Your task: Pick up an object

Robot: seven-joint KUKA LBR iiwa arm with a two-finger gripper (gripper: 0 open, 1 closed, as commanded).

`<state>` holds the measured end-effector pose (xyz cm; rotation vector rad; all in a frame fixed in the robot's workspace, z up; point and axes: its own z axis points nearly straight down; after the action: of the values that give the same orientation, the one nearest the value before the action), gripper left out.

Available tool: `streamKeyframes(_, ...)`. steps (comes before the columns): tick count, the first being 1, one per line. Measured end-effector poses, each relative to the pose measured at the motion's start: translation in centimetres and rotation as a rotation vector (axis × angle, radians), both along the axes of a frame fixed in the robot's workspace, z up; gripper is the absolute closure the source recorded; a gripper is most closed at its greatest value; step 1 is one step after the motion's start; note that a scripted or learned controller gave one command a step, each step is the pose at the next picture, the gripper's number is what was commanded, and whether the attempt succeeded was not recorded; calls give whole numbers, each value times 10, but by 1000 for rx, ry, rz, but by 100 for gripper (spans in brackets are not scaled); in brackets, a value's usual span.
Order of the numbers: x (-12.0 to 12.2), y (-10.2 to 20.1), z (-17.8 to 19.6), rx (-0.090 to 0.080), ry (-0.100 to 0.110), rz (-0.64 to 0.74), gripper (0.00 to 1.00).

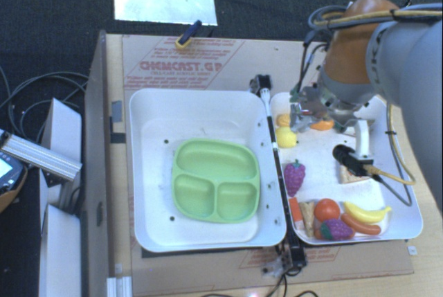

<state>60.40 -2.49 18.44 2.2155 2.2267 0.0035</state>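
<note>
Cardboard-covered surface [208,64] carries two bins, and the gripper [302,119] hangs low over the right bin [408,216] near a lemon [286,138], seemingly mid-reach, needing a final descent.

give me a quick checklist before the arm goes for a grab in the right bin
1. End effector over the right bin, far end: ok.
2. Target beneath it: yellow lemon and an orange piece lie close by; which one, cannot tell.
3. Fingers open: cannot tell.
4. Holding anything already: cannot tell.
5. Near-end pile, tomato, banana, purple grapes, away from the wrist: ok.
6. Green divided tray in the left bin, out of the way: ok.
</note>
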Motion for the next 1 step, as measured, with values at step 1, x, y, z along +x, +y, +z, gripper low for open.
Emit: streamKeyframes(1, 1, -93, -16, -4, 0, -4, 100)
